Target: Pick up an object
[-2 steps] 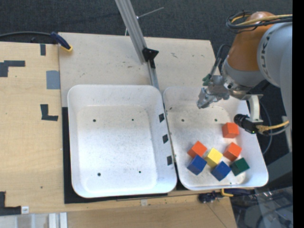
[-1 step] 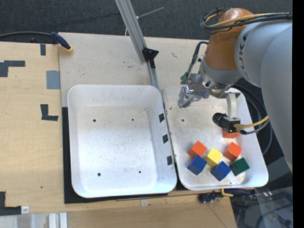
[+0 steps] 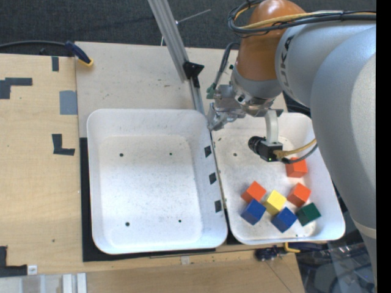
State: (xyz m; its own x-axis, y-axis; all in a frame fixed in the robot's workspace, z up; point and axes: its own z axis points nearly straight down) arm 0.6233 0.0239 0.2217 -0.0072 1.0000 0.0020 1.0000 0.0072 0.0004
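Camera view: gripper sits at the far left corner of the right bin; its opening cannot be determined. Coloured blocks lie near right.

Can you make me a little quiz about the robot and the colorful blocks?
1. True or false: the colorful blocks sit in the right bin.
2. How many blue blocks are there? A) one B) two C) four
3. Fill in: the block right beside the yellow block, at the far right of the pile, is dark ____.

Key:
1. True. The orange blocks, the blue blocks, the yellow one and the green block all lie in the right bin, not the left bin.
2. B, two.
3. Green.

The gripper hangs over the rim between the bins, away from the pile.
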